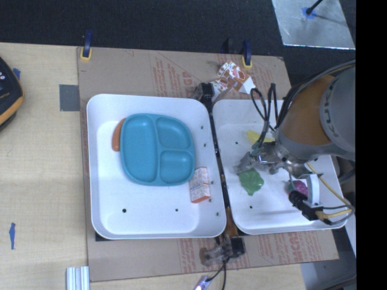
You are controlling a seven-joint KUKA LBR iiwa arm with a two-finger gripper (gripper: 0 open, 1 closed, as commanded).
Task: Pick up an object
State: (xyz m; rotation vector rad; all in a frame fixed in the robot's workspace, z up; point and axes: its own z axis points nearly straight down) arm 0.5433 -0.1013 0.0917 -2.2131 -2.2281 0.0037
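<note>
A: The gripper [254, 162] hangs low in the right bin [275, 222], and the green object [251, 182] lies just below it, toward the near rim.

B: Holding anything?

A: Can't tell; nothing visibly held, and the opening is too murky.

B: Obstacles?

A: A yellow piece [254, 137] sits just beyond it. The blue tray [158, 149] and packet [200, 185] lie well apart in the left bin [151, 222].

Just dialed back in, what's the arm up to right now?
The arm has its gripper low in the right bin, just above a green object, with a yellow item behind it. Whether anything is grasped can't be told. In the left bin a blue divided plate and a small packet lie untouched.
</note>
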